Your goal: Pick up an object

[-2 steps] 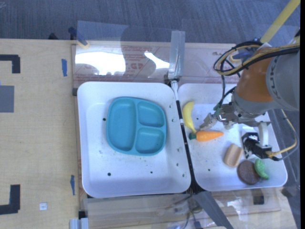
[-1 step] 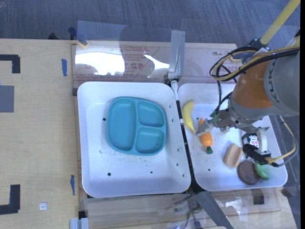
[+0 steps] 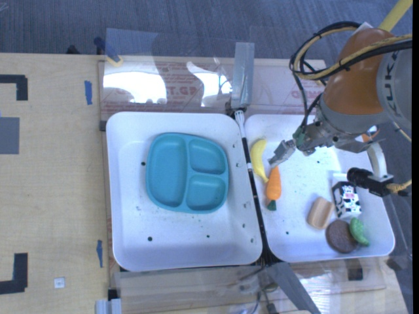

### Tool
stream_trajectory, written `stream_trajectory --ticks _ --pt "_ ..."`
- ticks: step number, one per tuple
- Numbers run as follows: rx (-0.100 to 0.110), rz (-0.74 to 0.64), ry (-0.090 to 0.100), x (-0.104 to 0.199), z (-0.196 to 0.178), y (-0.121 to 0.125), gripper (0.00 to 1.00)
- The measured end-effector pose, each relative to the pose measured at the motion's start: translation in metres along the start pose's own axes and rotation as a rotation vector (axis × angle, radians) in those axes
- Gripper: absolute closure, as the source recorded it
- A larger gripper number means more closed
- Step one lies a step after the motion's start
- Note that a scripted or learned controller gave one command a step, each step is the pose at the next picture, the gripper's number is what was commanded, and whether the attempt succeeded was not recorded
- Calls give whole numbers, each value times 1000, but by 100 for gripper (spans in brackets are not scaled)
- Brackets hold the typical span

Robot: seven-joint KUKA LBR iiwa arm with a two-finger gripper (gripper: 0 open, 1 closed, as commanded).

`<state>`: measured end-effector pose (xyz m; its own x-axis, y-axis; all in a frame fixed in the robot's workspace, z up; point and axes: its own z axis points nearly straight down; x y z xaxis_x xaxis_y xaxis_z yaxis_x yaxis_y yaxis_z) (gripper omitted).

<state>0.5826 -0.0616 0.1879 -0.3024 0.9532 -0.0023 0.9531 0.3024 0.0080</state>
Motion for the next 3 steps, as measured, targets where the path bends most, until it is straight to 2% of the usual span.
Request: stream_trajectory --ticks 1,2,3 --pt "7 -223 4 -3 3 -21 0" --pt "1 -97 0 -42 99 -13 0" --pt "3 -375 -1 -83 100 -69 0"
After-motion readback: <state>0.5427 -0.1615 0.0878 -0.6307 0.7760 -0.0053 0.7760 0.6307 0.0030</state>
